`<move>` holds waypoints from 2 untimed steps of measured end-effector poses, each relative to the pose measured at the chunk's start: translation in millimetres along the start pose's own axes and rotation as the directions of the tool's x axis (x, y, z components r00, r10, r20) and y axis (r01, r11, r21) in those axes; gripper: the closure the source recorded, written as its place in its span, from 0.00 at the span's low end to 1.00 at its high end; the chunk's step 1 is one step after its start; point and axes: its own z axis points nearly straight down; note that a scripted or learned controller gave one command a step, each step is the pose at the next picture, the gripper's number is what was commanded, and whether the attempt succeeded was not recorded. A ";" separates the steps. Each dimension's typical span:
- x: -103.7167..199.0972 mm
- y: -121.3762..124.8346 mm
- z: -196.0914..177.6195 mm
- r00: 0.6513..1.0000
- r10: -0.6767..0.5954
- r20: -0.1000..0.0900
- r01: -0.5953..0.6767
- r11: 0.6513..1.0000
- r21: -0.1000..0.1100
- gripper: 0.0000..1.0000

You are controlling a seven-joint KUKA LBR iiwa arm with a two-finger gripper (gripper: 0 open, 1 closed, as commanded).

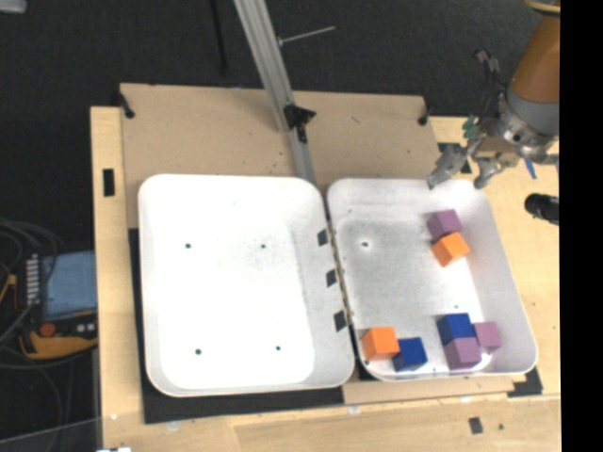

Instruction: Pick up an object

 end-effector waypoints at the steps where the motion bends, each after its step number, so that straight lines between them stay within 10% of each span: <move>1: 0.2 4.4 42.3 1.000 -0.004 0.001 0.004 1.000 -0.002 0.00; 2: 7.5 3.2 88.6 1.000 0.001 0.001 0.000 1.000 -0.002 0.00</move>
